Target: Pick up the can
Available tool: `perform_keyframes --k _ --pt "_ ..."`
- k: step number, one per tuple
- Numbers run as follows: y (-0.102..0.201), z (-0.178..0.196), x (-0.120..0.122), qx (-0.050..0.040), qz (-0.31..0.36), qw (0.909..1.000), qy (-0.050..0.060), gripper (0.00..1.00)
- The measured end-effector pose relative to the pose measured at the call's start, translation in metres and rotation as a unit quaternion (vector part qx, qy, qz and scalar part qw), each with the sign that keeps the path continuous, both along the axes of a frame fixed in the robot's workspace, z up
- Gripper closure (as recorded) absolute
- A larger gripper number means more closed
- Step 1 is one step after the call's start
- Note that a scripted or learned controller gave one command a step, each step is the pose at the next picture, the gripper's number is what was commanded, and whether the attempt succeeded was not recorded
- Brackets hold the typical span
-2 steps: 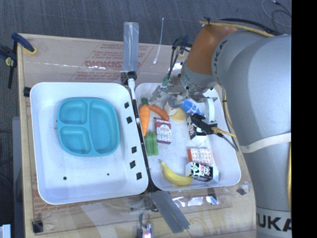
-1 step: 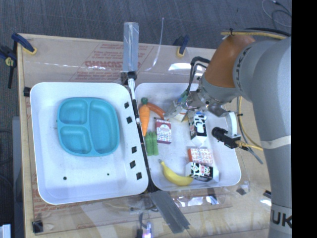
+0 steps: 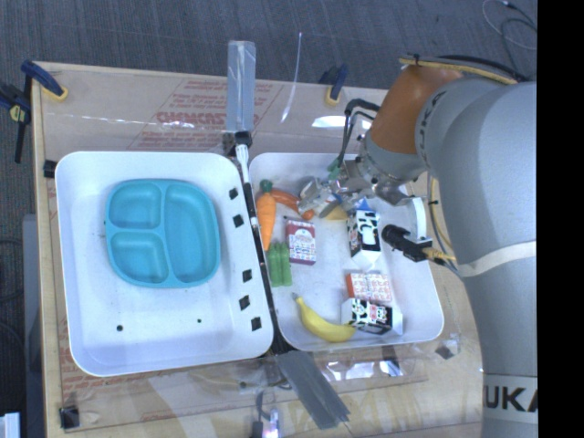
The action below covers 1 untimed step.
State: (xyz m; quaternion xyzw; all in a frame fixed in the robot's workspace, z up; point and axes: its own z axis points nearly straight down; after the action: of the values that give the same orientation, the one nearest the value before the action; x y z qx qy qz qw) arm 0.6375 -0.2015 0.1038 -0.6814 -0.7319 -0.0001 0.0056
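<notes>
Two white bins sit side by side on the counter [image 3: 109, 108]; we see the left bin [image 3: 82, 336] holding a blue divided plate [image 3: 164, 231] with bare floor around it. Crowded by contrast, the right bin [image 3: 427, 310] carries a carrot [image 3: 265, 217], banana [image 3: 322, 321] and cartons, and the pincer [image 3: 330, 192] hangs over its far rim (we cannot tell its spread, nor pick out the can).

Dark grey carpet [image 3: 137, 16] covers the floor across the upper frame. A light wooden bench top [image 3: 119, 108] sits below it, with blue clamps [image 3: 44, 78] at its upper-left edge.
</notes>
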Motion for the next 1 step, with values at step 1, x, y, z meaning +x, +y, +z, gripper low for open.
perform_keyframes --k 1 --pt "-0.0013 0.008 0.0005 -0.0021 0.002 1.0 -0.001 1.0"
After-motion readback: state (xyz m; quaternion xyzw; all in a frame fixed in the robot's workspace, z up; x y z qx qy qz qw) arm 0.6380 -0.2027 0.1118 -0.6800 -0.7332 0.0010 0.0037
